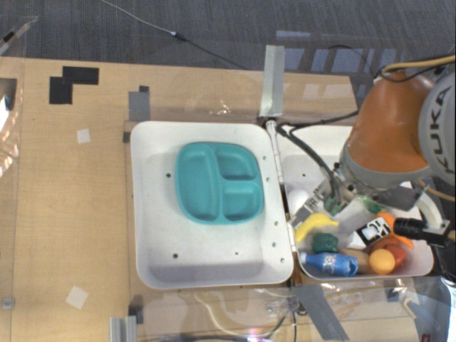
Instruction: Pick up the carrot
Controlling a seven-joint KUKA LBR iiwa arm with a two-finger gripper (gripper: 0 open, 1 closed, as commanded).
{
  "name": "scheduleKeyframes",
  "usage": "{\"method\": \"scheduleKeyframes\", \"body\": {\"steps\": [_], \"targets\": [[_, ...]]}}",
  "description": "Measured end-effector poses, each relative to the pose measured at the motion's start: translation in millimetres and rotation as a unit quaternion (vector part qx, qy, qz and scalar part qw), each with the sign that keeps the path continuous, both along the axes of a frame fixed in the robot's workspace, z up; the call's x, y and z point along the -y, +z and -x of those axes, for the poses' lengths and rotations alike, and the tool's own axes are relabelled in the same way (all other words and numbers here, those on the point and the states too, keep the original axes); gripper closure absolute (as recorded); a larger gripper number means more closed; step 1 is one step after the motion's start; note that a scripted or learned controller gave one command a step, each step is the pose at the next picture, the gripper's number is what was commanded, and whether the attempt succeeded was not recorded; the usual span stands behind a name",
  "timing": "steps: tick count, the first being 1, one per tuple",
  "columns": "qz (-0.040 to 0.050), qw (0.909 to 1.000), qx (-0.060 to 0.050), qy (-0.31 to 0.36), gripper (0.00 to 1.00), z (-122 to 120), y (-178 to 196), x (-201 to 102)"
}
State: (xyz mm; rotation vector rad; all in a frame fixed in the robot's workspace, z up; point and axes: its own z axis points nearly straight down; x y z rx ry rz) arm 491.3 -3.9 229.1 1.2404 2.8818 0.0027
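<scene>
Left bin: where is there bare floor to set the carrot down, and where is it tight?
The left bin has bare white floor in front of the teal tray and along its left wall. The right bin is crowded: banana, blue bottle, orange ball and the gripper above them.

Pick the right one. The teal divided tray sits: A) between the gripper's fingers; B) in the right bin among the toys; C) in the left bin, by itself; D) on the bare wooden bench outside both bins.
C. The teal divided tray lies flat in the left bin with nothing else on that bin's floor, while the toys, such as the blue bottle, crowd the right bin under the arm.
</scene>
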Motion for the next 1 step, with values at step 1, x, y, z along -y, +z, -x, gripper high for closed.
{"method": "scheduleKeyframes", "body": {"steps": [1], "targets": [[0.0000,1.0000,0.000,0.000,0.00,0.0,0.0,0.0]]}}
